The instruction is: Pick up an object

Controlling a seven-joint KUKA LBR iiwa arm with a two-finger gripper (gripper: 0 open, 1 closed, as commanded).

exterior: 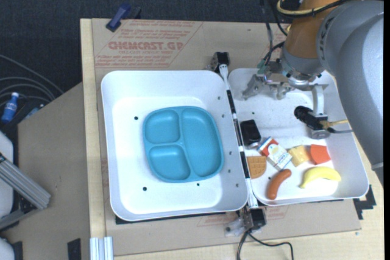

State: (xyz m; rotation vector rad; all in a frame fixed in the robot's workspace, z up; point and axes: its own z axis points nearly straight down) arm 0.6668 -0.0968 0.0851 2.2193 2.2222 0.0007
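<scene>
Right bin, pick not yet made: gripper at its 12 o'clock, grip state indeterminate, nothing visibly held; candidate banana, sausage, orange block and cookie lie at 6 o'clock; blue divided plate occupies left bin.

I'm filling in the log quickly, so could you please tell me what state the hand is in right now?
Hand: over the far end of the right bin, nothing visibly held; open or closed cannot be told.

Grey arm reaching from right, claw lowered
</scene>
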